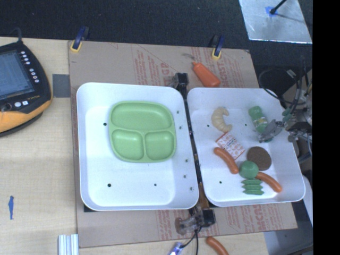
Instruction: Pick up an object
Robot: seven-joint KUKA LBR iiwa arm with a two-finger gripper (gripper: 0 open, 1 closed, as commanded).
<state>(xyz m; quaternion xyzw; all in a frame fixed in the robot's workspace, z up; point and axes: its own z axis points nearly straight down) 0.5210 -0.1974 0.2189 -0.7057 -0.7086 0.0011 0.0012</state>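
Gripper (272, 129) sits low at right bin (204, 142) edge w/ jaws apart, holding nothing, just beside the green bottle (257, 116), prob. the pick target as it's nearest, vs. croissant (221, 119), sausage (227, 160), brown disc (259, 157); green divided plate (142, 130) alone in left bin (93, 179).

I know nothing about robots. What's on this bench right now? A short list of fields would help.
left bin: holds a green divided plate
right bin: croissant, green bottle, red-and-white packet, brown disc, two orange sausages, green pieces
claw: at right bin's right edge, beside the green bottle
outside bins: orange item above the right bin, handheld screen far left
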